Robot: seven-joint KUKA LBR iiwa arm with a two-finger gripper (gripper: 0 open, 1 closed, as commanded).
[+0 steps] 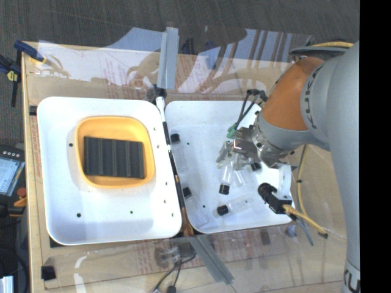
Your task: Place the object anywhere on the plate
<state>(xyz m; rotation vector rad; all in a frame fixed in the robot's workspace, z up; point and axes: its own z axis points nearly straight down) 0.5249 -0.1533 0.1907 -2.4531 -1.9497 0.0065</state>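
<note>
Tool (235, 157), low over the right bin (201, 127) among small clear vials (227, 177); its grip cannot be told. Left bin (55, 163) holds the yellow plate (113, 127) with a dark ribbed insert (116, 156); broad white margins surround it.

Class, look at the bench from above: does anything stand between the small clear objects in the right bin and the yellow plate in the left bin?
Only the bins' own walls. The clear vials lie in the right bin, by the gripper. The yellow plate sits in the left bin. Between them run the two adjoining rims with black clips; a lift clears them.
</note>
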